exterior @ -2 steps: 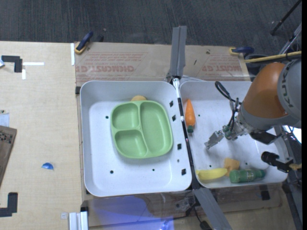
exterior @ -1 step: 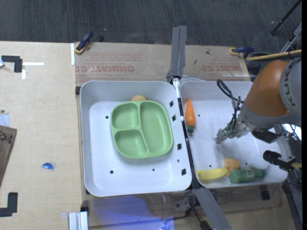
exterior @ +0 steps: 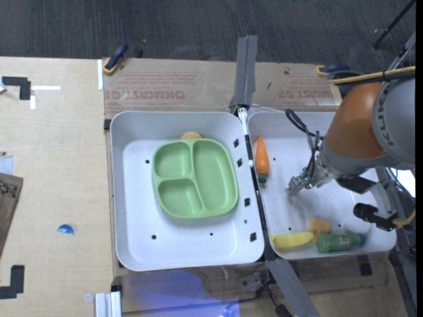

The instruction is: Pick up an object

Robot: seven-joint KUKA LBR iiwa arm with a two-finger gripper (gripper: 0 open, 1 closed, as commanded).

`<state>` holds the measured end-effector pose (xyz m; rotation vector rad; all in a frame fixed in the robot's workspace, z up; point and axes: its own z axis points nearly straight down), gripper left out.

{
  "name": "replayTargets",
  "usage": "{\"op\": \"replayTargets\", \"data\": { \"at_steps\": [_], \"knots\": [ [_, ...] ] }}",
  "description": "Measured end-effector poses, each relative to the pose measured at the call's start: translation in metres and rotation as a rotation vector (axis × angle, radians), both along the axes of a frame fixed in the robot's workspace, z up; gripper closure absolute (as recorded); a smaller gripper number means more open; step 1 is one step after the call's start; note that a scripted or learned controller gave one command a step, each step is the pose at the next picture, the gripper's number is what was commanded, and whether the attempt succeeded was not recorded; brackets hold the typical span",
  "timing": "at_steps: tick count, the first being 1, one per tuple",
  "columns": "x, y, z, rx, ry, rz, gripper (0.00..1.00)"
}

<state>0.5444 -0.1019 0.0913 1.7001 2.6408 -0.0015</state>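
Gripper (exterior: 297,185) low over right bin (exterior: 291,210), finger state impossible to tell. Carrot (exterior: 262,156) by left wall; banana (exterior: 293,240), orange block (exterior: 320,226), green bottle (exterior: 340,242) along front edge.

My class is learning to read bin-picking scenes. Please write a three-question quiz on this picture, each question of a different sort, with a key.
1. True or false: the green divided plate lies in the left bin.
2. Which lies nearest the gripper? A) carrot B) banana C) green bottle
3. Fill in: the banana and green bottle lie along the right bin's ____ wall.

Key: 1 true; 2 A; 3 near (bottom in the view).
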Motion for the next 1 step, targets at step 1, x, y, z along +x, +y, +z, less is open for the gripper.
{"op": "replayTargets", "data": {
  "at_steps": [1],
  "knots": [
    [0.0215,-0.0074,0.0006,-0.001,-0.001,0.090,1.00]
  ]
}}
